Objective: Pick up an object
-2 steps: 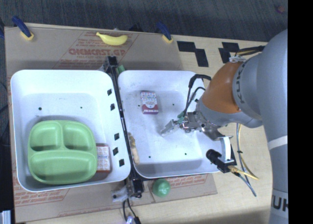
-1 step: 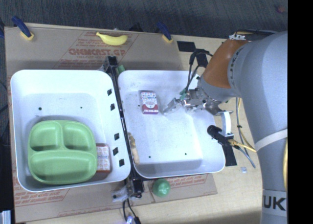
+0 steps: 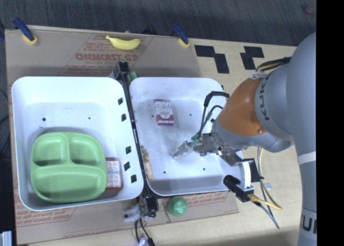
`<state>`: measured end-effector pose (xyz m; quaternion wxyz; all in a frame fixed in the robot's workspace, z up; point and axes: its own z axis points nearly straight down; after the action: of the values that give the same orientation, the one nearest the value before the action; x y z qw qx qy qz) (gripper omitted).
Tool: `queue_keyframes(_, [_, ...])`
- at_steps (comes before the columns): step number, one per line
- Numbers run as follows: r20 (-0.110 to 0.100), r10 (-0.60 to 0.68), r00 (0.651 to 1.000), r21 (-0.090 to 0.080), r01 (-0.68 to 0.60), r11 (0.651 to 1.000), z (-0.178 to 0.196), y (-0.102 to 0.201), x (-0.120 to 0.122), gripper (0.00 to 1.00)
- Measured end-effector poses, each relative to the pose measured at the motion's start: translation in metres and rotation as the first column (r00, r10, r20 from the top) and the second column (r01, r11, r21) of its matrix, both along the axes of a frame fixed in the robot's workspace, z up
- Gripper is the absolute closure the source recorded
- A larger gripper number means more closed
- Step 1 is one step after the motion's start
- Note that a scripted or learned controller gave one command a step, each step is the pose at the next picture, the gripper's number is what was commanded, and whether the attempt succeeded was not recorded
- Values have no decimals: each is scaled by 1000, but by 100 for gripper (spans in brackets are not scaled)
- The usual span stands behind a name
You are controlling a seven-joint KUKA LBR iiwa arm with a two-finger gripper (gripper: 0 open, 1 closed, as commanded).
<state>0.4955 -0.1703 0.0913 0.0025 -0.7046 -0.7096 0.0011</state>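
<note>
A small red and white box (image 3: 164, 112) lies flat in the right bin (image 3: 161, 186), towards its back left. My gripper (image 3: 181, 150) is low over the floor of that bin, near the middle, about a box length in front and to the right of the box. It points left and touches no object that I can see. The grey arm with its orange band (image 3: 244, 113) reaches in over the bin's right wall.
The left bin (image 3: 64, 86) holds a green divided tray (image 3: 69, 165) with another small red box (image 3: 113, 172) against its right side. A green ball (image 3: 176, 205) sits on the bench in front of the right bin. A yellow banana-shaped item (image 3: 123, 41) lies behind the bins.
</note>
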Motion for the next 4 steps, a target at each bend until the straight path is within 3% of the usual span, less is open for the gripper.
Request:
queue_keyframes(1, [4, -3, 1000, -1, 3, 1000, 1, -6, 68, 0])
queue_keyframes(2, [1, 0, 1000, -1, 0, 1000, 0, 12, 0, 0])
queue_keyframes(3, [5, -2, 1000, -2, 2, 1000, 1, -11, 108, 0])
queue_keyframes(4, [4, 4, 1000, -2, -4, 1000, 11, -10, 108, 100])
